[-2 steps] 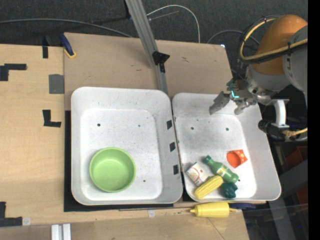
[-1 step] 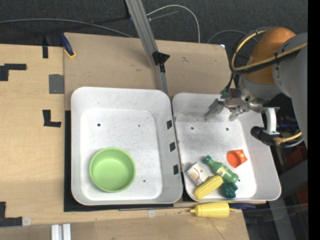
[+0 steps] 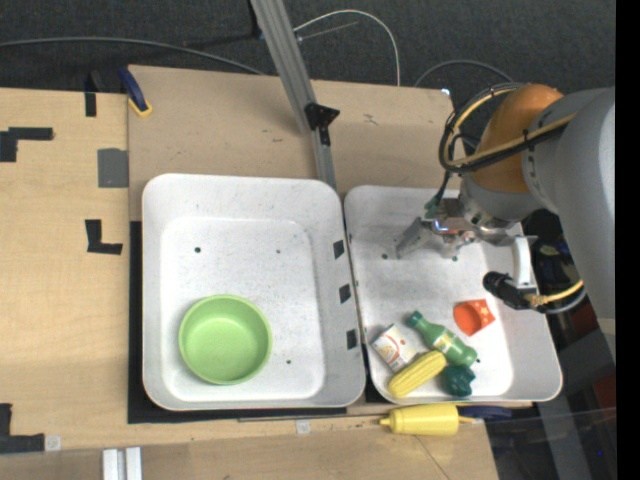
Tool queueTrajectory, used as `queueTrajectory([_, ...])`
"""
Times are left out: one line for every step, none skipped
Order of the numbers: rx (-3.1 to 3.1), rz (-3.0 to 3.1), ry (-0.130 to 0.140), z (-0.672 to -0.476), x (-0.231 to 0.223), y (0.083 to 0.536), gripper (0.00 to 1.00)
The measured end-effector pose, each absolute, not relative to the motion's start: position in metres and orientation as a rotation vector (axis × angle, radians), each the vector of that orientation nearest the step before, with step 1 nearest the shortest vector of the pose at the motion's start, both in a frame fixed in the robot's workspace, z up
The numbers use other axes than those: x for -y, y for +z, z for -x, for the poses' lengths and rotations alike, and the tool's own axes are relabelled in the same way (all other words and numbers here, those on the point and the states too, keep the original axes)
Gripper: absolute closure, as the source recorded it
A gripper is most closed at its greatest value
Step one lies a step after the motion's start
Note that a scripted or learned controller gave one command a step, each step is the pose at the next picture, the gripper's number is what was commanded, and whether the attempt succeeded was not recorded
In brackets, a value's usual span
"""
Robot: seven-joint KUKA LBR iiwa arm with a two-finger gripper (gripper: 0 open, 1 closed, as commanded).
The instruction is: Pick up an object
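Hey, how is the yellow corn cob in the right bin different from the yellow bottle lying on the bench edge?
The corn cob lies inside the right bin, tilted on a diagonal; the yellow bottle lies outside it on the bench, nearly level. The corn cob crowds against the green bottle and a small carton; the yellow bottle lies alone. The corn cob looks paler and shorter. Both are yellow, elongated and on their sides.

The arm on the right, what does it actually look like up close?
The arm is a thick, rounded grey tube with a glossy orange band near its end. Black and yellow cables loop around that band. Below it sits a small metal tool, with a white piece and a black fitting alongside.
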State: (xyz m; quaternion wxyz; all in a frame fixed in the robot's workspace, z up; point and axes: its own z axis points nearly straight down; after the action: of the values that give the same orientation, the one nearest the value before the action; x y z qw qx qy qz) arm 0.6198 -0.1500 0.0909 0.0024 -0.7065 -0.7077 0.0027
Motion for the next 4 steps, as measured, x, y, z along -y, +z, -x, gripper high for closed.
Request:
queueTrajectory([2.224,2.217,0.003,-0.622,0.15,0.104,1.0])
queueTrajectory([2.227,2.22,-0.004,-0.616,0.142,0.156,1.0])
queueTrajectory([2.228,2.221,-0.005,-0.619,0.132,0.215,1.0])
queueTrajectory([2.227,2.221,-0.004,-0.62,0.131,0.259,1.0])
